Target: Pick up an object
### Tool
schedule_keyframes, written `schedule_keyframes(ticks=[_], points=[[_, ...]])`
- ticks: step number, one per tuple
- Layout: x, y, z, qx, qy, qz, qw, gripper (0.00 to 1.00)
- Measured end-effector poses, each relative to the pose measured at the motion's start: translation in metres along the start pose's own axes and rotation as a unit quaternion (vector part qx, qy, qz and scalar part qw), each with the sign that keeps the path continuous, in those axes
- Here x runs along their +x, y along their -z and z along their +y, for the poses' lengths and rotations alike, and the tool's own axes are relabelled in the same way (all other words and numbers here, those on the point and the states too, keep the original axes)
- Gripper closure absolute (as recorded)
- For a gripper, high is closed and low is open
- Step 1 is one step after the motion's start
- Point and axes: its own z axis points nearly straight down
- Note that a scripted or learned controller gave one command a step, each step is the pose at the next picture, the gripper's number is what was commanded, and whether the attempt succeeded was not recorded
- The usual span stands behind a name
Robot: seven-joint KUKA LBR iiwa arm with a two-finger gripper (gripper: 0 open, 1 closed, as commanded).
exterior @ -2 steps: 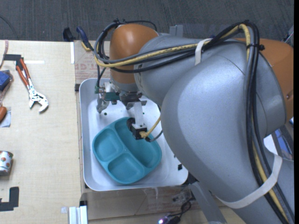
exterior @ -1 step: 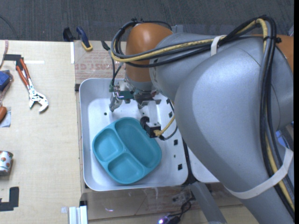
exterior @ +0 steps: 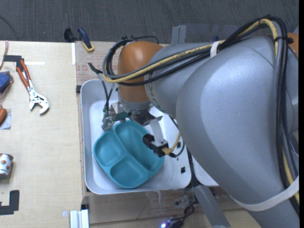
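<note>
Teal divided plate [exterior: 124, 156] lying low centre of frame in white bin [exterior: 88, 127], gripper [exterior: 112, 118] down at its upper rim. Grip state impossible to tell. Likely to slip off thin, sloped rim; plate could skid instead.

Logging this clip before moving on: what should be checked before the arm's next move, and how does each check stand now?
1. Target present: teal three-compartment plastic plate lies in the shallow white bin: ok.
2. Tool at the plate's upper rim: ok.
3. Plate between the tool's gripping parts: cannot tell.
4. Plate lifted off the bin floor: cannot tell.
5. Grey arm with orange band hides the second bin: not ok for checking.
6. Orange-handled wrench lies outside the bin: ok.
</note>
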Motion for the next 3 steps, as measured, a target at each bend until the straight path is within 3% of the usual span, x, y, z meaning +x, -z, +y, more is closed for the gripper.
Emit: schedule_keyframes(ticks=[1, 2, 3], points=[[-0.062, 0.065, 0.051, -0.001, -0.023, 0.000, 0.9997, 0.00], [-0.020, -0.001, 0.025, 0.002, -0.097, 0.000, 0.9953, 0.00], [0.011, -0.001, -0.104, 0.001, -0.031, 0.000, 0.9995, 0.00]])
